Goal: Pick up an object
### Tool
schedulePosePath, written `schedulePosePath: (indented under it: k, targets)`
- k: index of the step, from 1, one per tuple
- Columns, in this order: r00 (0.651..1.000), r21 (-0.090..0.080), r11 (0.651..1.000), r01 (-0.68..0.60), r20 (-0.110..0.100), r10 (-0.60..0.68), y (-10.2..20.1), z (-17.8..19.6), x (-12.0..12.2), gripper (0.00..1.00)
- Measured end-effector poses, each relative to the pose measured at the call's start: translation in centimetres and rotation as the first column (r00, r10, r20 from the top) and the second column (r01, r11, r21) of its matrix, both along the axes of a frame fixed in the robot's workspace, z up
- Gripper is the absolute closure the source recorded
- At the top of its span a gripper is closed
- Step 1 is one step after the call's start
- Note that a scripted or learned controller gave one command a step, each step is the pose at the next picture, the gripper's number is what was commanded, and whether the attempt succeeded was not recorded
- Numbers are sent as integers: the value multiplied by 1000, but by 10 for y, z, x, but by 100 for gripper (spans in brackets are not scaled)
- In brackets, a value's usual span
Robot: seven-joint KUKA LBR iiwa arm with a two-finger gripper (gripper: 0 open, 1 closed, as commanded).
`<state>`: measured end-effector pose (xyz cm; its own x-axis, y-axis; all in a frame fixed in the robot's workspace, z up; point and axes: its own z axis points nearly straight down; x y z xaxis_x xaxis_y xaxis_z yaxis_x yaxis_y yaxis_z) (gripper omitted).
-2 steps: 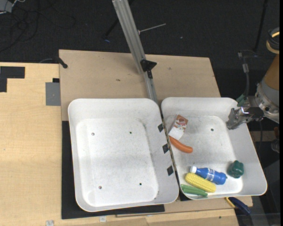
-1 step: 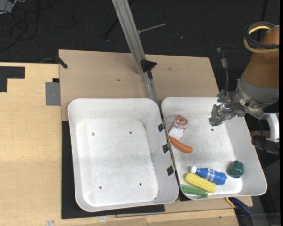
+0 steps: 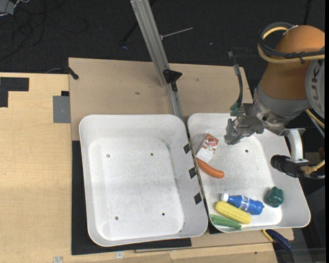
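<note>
Objects lie in the right bin (image 3: 296,212) below my gripper (image 3: 233,134): a red-and-white packet (image 3: 208,146) just to its left, an orange carrot (image 3: 210,170) with its long axis slanting down-right, then a blue bottle (image 3: 244,203), yellow corn (image 3: 233,212), green pod (image 3: 226,222) and dark green pepper (image 3: 274,196) farther off. Whether my gripper is spread or closed, I cannot tell. Left bin (image 3: 93,147) sits beyond the packet.
</note>
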<state>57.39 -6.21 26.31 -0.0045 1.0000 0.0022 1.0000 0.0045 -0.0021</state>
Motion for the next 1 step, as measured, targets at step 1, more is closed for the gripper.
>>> schedulePosePath:
  k: [1]
  targets:
    - [1000, 0, 1000, 0, -3, 0, 58, -16, 9, 100]
